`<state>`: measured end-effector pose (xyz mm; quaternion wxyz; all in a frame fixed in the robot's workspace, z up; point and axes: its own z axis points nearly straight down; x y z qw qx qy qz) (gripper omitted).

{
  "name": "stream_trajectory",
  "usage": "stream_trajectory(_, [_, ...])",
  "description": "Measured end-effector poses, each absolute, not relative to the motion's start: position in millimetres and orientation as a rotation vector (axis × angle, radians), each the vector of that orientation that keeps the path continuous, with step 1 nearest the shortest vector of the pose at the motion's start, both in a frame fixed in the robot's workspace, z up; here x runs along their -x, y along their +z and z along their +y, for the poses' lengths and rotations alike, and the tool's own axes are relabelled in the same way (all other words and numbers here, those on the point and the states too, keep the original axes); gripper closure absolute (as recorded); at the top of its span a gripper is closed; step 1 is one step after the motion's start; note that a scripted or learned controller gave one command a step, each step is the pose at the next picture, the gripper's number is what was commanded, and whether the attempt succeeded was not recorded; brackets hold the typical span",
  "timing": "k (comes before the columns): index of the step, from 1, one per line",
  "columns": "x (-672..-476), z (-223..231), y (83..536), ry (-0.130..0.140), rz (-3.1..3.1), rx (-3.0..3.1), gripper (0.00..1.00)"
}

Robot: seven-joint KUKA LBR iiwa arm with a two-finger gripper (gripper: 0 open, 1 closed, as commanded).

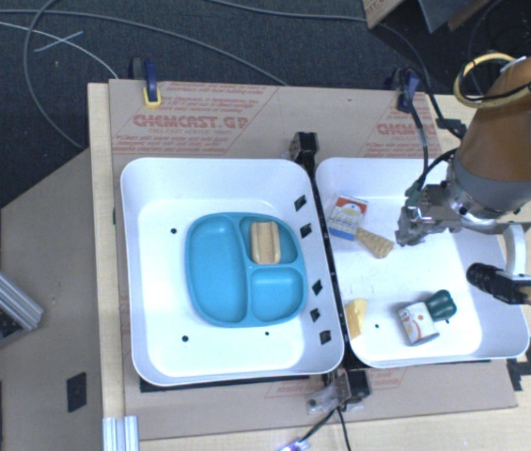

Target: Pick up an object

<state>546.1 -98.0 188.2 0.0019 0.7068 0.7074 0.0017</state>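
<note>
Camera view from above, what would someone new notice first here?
Probably the blue divided plate in the left bin, with a tan block in its upper right compartment. Next, the grey and orange arm over the right bin, its gripper near a small box and a tan piece.

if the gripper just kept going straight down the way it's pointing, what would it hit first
Probably the tan wedge-shaped piece lying just left of the gripper in the right bin, or bare bin floor beside it. Depth is hard to judge from this slanted view.
</note>
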Motion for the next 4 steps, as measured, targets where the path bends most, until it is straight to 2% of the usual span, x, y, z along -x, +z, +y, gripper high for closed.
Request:
stream_trajectory(1, [-547.1, -98, 221, 0.004, 2.22, -2.219, 1.0])
stream_trajectory(4, [-610.8, 39, 243, 0.005, 2.228, -2.214, 1.0])
